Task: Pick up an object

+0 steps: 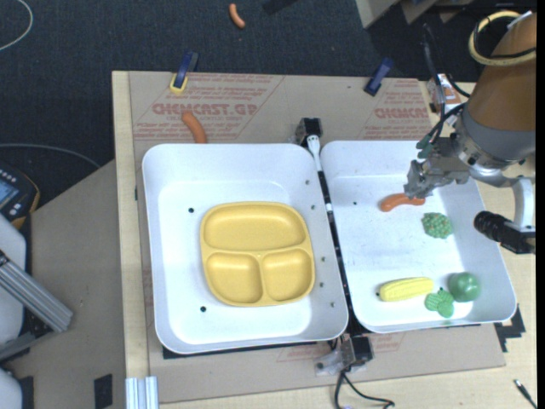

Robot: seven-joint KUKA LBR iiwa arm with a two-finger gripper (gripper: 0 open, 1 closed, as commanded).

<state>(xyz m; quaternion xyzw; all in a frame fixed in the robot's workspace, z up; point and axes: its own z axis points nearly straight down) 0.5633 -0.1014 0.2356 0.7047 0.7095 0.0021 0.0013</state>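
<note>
**The little sausage could slip away**

The gripper is low in the right bin, right over one end of the orange sausage. I cannot tell if it has hold of it. The sausage is thin and round. A pinch at the end could make it roll or drop.

The end effector hangs over the right end of an orange sausage, covering that end, and its fingers are too blurred to make out. The arm runs off the right edge. The counter is cut at the bottom edge.
</note>
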